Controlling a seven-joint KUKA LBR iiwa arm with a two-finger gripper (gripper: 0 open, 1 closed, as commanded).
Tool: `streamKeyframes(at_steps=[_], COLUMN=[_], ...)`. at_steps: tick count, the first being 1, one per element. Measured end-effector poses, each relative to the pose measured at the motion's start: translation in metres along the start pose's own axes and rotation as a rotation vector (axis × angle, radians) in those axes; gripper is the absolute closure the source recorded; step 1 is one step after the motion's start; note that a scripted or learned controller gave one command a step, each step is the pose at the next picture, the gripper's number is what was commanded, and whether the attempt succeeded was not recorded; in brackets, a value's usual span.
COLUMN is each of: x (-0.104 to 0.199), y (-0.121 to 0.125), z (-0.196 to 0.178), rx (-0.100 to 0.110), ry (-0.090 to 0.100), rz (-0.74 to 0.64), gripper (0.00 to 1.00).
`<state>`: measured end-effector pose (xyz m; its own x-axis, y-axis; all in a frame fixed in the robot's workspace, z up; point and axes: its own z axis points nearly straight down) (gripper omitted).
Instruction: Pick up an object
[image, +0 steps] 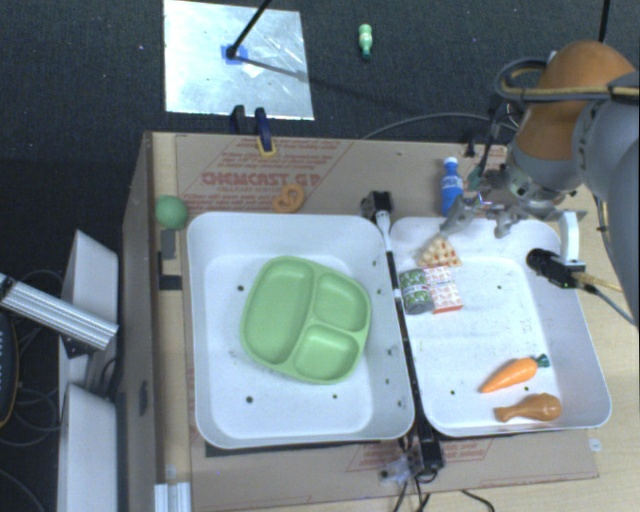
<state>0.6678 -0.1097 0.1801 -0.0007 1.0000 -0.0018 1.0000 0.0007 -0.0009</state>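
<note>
Arm at the far right, wrist over the far edge of the right bin (575, 330). Gripper (480, 210) sits above that far rim; cannot tell whether the claw is wide or narrow, nothing seen in it.

Right bin contents: small printed box (430, 291) at the left wall, waffle-patterned piece (439, 252) just beyond it, toy carrot (515, 373) and tan drumstick (530, 408) near the front right. Left bin (215, 400) holds a green divided plate (305, 318).

Nearest candidate: the box. Judged light, stiff cardboard or plastic, flat sides, probably glossy and a bit slippery. Best taken across its short width, though the bin wall crowds one side. The carrot looks rounded and hard; grip mid-body, it may roll.
</note>
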Motion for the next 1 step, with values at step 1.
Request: streamKeyframes(at_steps=[1], x=[-0.0217], y=[0.0019], z=[0.0916], rx=[0.000], ry=[0.002], rz=[-0.002], gripper=[0.00])
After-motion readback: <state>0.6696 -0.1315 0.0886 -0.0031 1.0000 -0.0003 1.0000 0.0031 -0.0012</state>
